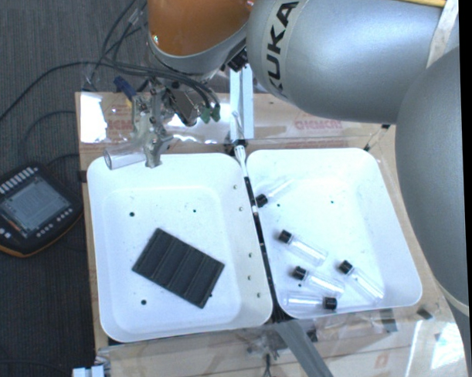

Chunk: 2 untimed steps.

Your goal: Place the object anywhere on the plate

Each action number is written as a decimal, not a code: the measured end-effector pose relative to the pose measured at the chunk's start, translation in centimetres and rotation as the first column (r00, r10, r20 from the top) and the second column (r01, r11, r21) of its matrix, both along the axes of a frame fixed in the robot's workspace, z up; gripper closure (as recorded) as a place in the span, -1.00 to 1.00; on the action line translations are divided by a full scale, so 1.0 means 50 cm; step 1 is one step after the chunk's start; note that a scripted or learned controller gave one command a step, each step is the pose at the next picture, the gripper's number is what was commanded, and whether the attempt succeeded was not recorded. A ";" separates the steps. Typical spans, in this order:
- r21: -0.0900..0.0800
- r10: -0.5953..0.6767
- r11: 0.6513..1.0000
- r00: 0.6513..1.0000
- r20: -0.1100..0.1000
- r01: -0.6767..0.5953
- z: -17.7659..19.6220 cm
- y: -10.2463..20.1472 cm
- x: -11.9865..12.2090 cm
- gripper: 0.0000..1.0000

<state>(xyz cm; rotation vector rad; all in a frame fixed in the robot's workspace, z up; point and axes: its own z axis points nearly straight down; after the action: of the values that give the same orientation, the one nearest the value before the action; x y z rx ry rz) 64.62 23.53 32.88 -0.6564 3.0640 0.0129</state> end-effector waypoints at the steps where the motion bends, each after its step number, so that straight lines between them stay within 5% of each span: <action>1: 0.006 0.000 1.000 1.000 0.002 0.000 0.020 0.003 0.001 1.00; 2: 0.013 0.000 1.000 1.000 0.005 0.000 0.040 0.006 0.002 1.00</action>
<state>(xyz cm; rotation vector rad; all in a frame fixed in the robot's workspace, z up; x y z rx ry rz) 64.70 23.83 34.90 -0.6546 3.0567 0.0316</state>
